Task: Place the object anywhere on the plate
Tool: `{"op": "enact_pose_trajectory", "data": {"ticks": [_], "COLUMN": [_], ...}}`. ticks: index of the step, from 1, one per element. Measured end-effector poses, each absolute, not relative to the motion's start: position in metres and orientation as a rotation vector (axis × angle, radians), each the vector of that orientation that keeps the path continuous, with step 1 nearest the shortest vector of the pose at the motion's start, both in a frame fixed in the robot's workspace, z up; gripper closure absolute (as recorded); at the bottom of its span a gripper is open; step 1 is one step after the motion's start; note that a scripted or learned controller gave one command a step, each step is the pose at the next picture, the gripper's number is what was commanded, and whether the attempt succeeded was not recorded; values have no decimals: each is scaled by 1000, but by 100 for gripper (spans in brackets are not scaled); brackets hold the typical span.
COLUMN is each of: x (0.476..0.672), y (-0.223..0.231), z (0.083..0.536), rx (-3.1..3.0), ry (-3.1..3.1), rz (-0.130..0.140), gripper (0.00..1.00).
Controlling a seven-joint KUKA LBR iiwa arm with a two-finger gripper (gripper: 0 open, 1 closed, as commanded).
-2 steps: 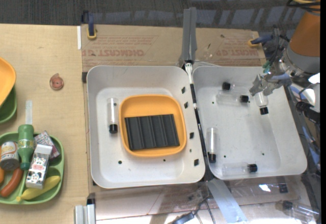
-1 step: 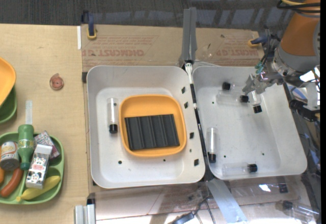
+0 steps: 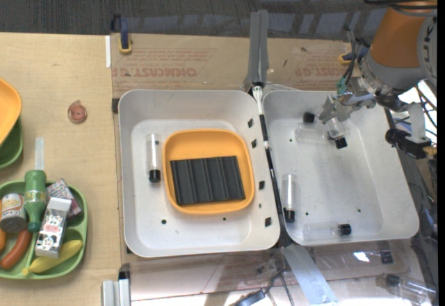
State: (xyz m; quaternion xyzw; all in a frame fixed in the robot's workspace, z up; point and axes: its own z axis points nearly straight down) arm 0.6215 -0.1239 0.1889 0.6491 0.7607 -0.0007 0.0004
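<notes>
A yellow-orange plate (image 3: 207, 142) lies in the middle of the left bin (image 3: 135, 228). A dark grey ridged slab (image 3: 211, 180) rests flat on the plate and covers most of its middle. My gripper (image 3: 336, 125) hangs over the upper part of the right bin (image 3: 389, 221), well to the right of the plate. I see nothing held in it. A clear tube with a black cap (image 3: 153, 156) lies in the left bin just left of the plate. Another such tube (image 3: 287, 197) lies along the right bin's left wall.
Small black pieces sit in the right bin at the upper left (image 3: 308, 117) and near the front wall (image 3: 343, 229). A divider post (image 3: 258, 54) stands between the bins. Left of the bins, a green tray (image 3: 76, 256) holds toy food.
</notes>
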Motion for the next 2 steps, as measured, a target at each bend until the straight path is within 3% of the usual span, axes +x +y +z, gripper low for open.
{"op": "enact_pose_trajectory", "data": {"ticks": [1,2], "x": [641,639], "y": [-103,-91], "z": [195,191], "rx": [1961,1860], "ry": [2452,2533], "rz": [-2,-3], "gripper": [100,100]}}
